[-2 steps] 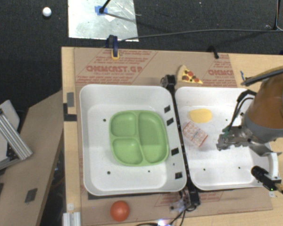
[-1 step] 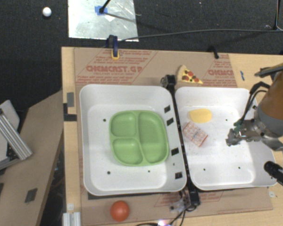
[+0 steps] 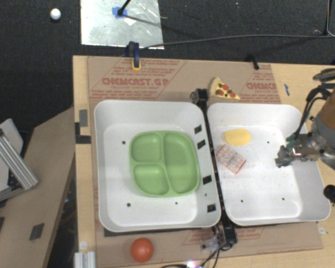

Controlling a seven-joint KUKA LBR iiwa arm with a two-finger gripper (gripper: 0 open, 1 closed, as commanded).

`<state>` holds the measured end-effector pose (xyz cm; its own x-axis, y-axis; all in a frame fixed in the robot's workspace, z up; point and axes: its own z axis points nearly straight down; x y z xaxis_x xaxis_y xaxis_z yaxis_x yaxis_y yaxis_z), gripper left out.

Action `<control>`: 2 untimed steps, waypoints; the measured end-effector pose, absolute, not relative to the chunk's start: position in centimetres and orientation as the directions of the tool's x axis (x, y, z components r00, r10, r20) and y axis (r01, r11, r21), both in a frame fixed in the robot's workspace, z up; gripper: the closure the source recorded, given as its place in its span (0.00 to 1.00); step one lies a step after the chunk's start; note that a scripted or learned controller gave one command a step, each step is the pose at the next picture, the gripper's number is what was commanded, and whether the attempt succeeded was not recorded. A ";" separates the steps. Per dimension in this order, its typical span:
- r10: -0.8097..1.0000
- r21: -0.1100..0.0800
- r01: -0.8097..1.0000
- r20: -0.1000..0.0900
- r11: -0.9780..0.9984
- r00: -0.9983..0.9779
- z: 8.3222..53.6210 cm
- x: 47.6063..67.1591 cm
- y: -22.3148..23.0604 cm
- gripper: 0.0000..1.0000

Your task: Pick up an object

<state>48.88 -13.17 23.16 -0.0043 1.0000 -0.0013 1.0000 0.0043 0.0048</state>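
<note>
In the right bin (image 3: 268, 211) lie a yellow oval object (image 3: 237, 137) near the back and a small clear packet with red print (image 3: 230, 158) just in front of it. My gripper (image 3: 285, 157) hangs over the right side of this bin, to the right of both objects and apart from them. Nothing shows between its tips.
The left bin (image 3: 114, 205) holds a green divided plate (image 3: 163, 163). A toy pizza slice (image 3: 224, 89) lies on the board behind the bins, and an orange ball (image 3: 142, 249) sits in front of the left bin. A black divider with clips runs between the bins.
</note>
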 end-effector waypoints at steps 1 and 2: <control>1.000 0.004 1.000 0.000 0.007 -0.007 23.9 51.6 -7.9 1.00; 1.000 0.004 1.000 0.001 0.009 -0.009 24.3 53.5 -3.8 1.00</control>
<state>53.51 -3.80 24.33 -0.0088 1.0000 0.0011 1.0000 0.0088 0.0036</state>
